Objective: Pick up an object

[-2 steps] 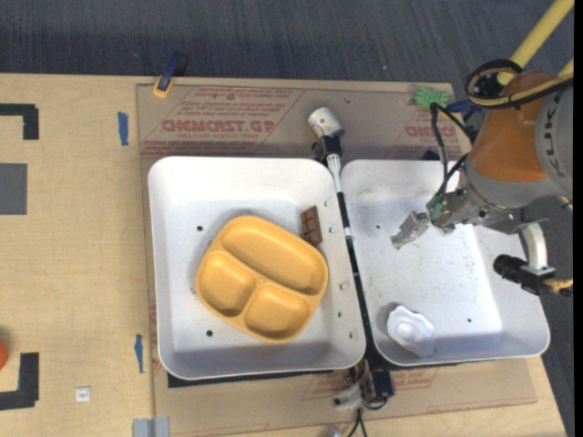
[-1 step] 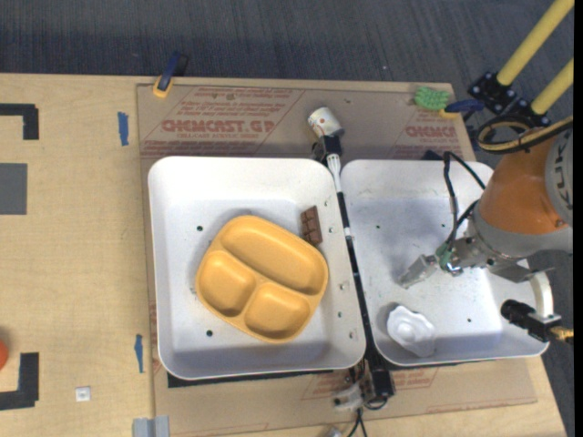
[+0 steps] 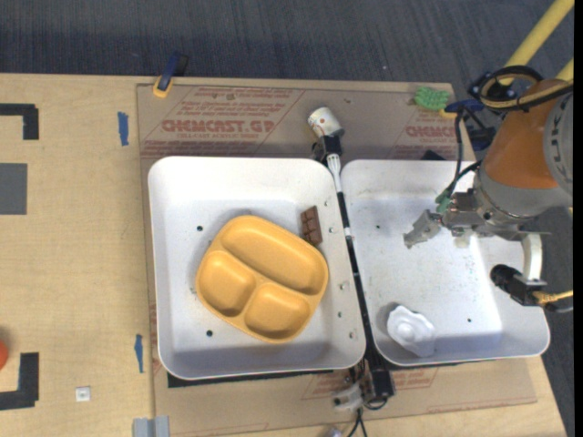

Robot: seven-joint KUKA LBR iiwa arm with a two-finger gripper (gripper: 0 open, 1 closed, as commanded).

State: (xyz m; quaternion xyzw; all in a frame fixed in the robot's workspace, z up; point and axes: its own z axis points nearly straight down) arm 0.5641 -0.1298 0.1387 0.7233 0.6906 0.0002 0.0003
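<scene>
A yellow divided plate lies in the left bin. A small brown bar leans by that bin's right wall, just past the plate's far edge. A crumpled white object sits near the front wall of the right bin. My gripper hangs over the middle of the right bin, pointing left, with bare bin floor beneath it. It is well clear of the white object, which lies nearer the front. Nothing shows in its grasp.
The two bins meet along a ridge with a white-tipped fitting at its far end. A green clip and a yellow-blue clamp sit on the cardboard behind the bins. The arm covers the right bin's right side.
</scene>
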